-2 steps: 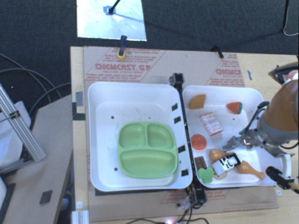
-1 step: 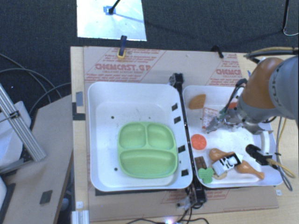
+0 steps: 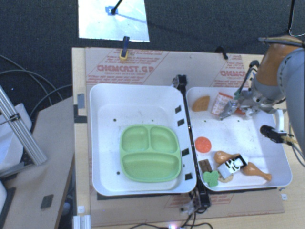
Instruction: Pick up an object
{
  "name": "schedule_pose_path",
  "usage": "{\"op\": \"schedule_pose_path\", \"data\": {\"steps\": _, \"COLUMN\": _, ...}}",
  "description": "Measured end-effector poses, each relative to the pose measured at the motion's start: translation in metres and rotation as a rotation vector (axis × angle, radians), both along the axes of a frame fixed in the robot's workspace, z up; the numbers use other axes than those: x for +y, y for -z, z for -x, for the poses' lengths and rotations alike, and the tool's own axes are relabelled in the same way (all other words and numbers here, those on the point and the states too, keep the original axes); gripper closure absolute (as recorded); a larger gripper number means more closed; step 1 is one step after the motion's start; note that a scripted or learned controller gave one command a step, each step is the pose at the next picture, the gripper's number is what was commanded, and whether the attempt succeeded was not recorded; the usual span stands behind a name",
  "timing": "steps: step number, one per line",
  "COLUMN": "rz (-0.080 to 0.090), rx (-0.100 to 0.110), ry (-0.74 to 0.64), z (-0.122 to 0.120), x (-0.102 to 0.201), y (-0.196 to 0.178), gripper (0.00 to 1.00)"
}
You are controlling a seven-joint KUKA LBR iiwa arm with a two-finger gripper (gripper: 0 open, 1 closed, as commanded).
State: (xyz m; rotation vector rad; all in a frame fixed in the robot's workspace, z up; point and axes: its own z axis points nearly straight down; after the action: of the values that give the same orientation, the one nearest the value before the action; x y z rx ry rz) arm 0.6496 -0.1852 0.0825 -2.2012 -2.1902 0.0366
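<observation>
The right bin (image 3: 274, 149) holds several small items. A red and white packet (image 3: 220, 102) lies near its back edge, with a tan bread-like piece (image 3: 201, 103) to its left. My gripper (image 3: 228, 110) hangs low at the packet's right edge, touching or just above it. An orange disc (image 3: 203, 144) sits further forward. At the front lie a toy drumstick (image 3: 256, 171), an orange piece (image 3: 221, 156), a black and white item (image 3: 235, 164), a brown bar (image 3: 206, 166) and a green piece (image 3: 210, 177).
The left bin (image 3: 109, 109) holds a green divided plate (image 3: 150, 152). A black divider strip (image 3: 187, 128) runs between the bins. A black part of the arm (image 3: 270, 134) overhangs the right bin's right side. Bare floor shows mid-bin around (image 3: 238, 137).
</observation>
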Motion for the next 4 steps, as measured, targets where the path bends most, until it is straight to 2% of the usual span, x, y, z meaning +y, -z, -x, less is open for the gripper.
{"op": "schedule_pose_path", "data": {"steps": 1, "rz": 0.020, "rx": -0.019, "ry": -0.016, "z": -0.015, "x": 0.096, "y": 0.000, "gripper": 0.00}}
{"op": "schedule_pose_path", "data": {"steps": 2, "rz": 0.010, "rx": -0.040, "ry": 0.000, "z": 0.048, "x": 0.017, "y": -0.002, "gripper": 0.00}}
{"op": "schedule_pose_path", "data": {"steps": 3, "rz": 0.010, "rx": -0.021, "ry": -0.009, "z": -0.008, "x": 0.022, "y": 0.003, "gripper": 0.00}}
{"op": "schedule_pose_path", "data": {"steps": 4, "rz": 0.011, "rx": -0.046, "ry": -0.012, "z": -0.014, "x": 0.024, "y": -0.014, "gripper": 1.00}}
